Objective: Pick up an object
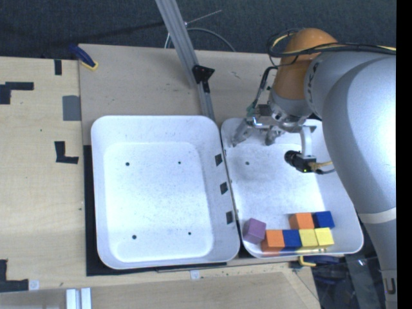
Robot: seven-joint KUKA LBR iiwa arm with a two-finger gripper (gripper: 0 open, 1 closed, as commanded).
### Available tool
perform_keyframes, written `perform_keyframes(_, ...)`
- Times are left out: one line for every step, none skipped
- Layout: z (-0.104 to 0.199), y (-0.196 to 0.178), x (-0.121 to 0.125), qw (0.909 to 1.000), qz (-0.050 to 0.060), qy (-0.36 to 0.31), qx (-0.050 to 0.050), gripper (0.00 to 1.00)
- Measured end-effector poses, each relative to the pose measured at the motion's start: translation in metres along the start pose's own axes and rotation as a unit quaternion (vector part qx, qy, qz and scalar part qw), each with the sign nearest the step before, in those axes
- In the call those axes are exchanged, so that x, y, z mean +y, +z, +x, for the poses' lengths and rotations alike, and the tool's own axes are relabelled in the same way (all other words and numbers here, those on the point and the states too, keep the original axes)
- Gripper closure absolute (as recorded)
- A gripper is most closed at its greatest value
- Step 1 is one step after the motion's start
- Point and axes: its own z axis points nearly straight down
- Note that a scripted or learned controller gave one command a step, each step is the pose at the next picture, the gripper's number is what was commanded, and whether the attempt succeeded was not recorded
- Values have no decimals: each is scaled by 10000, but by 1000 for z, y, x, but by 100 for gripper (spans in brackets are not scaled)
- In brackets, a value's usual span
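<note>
Gripper (254, 132) is up at the far end of the right bin (277, 185), fingers spread and holding nothing. The blocks (299, 232) sit packed along the near edge, so my guess is a grab jams or snags two.

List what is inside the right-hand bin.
The right-hand bin holds a purple block, two orange blocks, two blue blocks and two yellow blocks, clustered at its near edge. The arm covers the bin's right side.
</note>
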Motion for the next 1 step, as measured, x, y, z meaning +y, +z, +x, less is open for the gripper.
perform_keyframes(0,1,-5,10000,-66,5,9,0)
